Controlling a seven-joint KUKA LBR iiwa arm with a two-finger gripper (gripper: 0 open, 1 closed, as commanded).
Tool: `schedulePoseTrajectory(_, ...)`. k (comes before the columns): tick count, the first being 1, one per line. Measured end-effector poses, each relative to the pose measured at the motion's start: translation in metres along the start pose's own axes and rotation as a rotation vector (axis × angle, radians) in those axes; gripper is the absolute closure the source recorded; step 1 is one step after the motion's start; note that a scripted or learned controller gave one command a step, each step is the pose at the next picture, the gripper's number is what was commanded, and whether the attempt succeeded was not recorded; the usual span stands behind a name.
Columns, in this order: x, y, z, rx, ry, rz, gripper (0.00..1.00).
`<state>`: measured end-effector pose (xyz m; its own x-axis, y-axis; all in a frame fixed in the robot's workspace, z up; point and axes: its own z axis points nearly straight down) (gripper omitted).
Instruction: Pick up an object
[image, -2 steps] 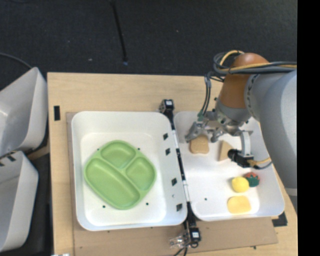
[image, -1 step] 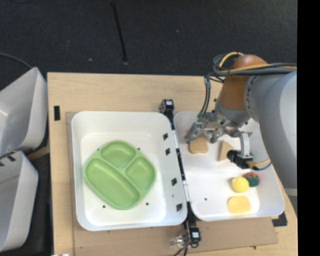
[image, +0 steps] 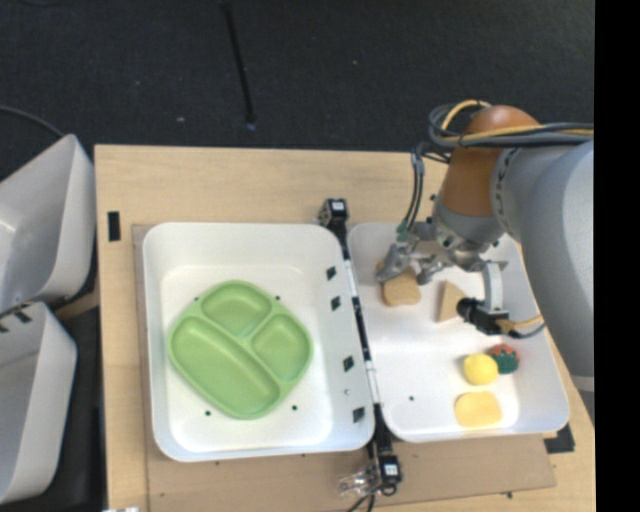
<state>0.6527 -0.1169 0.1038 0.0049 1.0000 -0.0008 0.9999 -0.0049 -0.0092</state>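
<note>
Two bins (image: 165, 300), one plate (image: 238, 347), five toys (image: 478, 409)

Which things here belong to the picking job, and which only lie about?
For the job: tool; tan block beside it; tan wedge; yellow ball; yellow block; right bin.

Lying about: green divided plate; left bin.

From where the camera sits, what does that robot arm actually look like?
The arm is a thick, rounded grey tube coming in from the right, with an orange band above the wrist. Dark and yellowish cables loop over the top of the band. Below it sits the gripper, a small cluster of grey metal parts with thin fingers, plus a black fitting to one side.
</note>
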Motion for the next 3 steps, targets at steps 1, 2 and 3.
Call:
schedulePoseTrajectory(1, 0.002, 0.002, -0.008, -0.007, -0.001, -0.003, 1.0)
schedulePoseTrajectory(2, -0.008, 0.008, -0.058, -0.015, -0.001, 0.001, 1.0)
schedulePoseTrajectory(3, -0.015, 0.003, -0.119, -0.017, -0.002, 0.0, 1.0)
